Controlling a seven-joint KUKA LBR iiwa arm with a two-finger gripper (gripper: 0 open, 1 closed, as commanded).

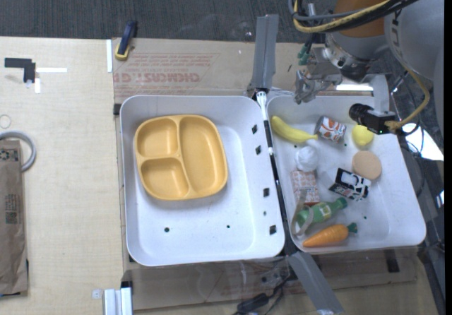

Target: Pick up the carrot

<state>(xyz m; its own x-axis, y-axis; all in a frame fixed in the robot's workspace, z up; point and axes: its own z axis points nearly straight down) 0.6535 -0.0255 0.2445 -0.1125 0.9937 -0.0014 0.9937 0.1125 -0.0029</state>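
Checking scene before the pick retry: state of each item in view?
carrot: lying in right bin, near front edge, not held
gripper: above right bin's back edge, holding nothing
banana: lying flat
green bottle: on its side
yellow tray: upright in left bin

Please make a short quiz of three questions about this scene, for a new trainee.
1. True or false: the orange plastic carrot lies in the right white bin.
2. What lies in the left white bin? A) the yellow three-compartment plate B) a green bottle C) a red cup
3. Fill in: the gripper is over the right bin's ____ edge, apart from the carrot.

Key: 1 true; 2 A; 3 far.
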